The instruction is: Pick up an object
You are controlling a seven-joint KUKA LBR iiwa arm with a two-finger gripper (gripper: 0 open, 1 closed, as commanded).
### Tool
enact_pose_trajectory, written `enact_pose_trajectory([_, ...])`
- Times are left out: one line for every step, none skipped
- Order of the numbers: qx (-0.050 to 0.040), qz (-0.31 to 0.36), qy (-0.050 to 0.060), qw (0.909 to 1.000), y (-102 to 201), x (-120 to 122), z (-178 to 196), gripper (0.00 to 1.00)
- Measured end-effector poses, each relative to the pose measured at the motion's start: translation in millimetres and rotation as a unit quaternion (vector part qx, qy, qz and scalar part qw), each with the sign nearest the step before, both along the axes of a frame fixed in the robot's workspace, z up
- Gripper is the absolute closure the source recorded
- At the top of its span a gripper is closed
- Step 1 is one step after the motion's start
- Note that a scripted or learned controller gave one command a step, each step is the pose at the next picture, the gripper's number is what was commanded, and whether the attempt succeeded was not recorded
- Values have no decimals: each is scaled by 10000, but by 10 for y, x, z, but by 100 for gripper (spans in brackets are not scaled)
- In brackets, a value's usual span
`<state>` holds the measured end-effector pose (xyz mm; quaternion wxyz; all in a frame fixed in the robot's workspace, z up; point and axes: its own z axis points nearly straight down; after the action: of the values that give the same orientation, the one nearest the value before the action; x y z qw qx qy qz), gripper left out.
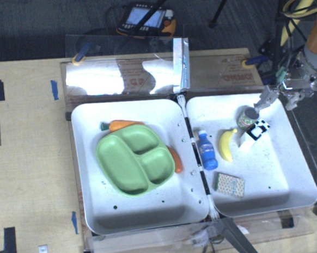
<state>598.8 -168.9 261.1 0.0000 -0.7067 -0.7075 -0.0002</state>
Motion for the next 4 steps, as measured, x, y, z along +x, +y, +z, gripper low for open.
enact_pose_trajectory([0,-166,1,9999,582,-283,-1466,0])
enact_pose_trajectory([-3,-665,-4,9978,-325,-599,-1314,0])
enact_pose_trajectory([17,-566,-25,9984,-252,-1135,-1741,0])
enact_pose_trajectory([-2,-580,-43,9983,-273,-1129,-1639,100])
